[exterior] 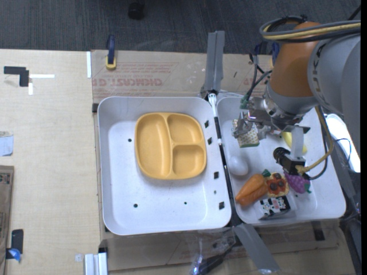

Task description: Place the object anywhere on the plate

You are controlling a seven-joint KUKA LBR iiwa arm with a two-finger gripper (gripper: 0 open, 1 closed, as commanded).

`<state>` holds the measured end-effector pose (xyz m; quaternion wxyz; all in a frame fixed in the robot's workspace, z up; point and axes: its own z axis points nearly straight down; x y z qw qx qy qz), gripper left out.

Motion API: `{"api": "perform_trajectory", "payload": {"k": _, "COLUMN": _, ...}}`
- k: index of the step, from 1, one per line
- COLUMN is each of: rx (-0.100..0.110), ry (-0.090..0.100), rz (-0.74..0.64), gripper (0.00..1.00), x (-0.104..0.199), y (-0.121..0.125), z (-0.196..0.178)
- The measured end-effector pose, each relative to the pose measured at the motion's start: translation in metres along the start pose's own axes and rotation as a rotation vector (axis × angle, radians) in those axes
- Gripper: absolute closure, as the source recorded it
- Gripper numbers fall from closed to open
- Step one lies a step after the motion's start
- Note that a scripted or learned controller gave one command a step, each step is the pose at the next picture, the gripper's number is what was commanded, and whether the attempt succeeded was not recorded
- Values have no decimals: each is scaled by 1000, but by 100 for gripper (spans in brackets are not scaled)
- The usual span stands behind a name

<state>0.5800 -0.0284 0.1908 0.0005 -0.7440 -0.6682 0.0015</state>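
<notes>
A yellow plate (170,145) with three compartments lies in the upper middle of the left white bin (120,211). My gripper (245,126) hangs over the upper left part of the right bin (330,208), close to the divider between the bins. Its fingers are shut on a small pale, speckled toy piece (248,136) that sticks out below them. The piece sits to the right of the plate, apart from it.
The right bin also holds a white egg (238,165), an orange carrot (251,189), a pizza slice (276,184), purple grapes (299,183), a yellow item (288,137) and a black-and-white piece (273,207). A grey metal post (215,62) stands behind the bins.
</notes>
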Motion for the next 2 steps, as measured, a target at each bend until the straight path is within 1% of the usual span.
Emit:
{"api": "perform_trajectory", "payload": {"k": 1, "rx": 0, "ry": 0, "rz": -32, "gripper": 100, "x": 74, "y": 33, "z": -1}}
{"api": "perform_trajectory", "payload": {"k": 2, "rx": 0, "ry": -1, "rz": -31, "gripper": 0, "x": 73, "y": 33, "z": -1}}
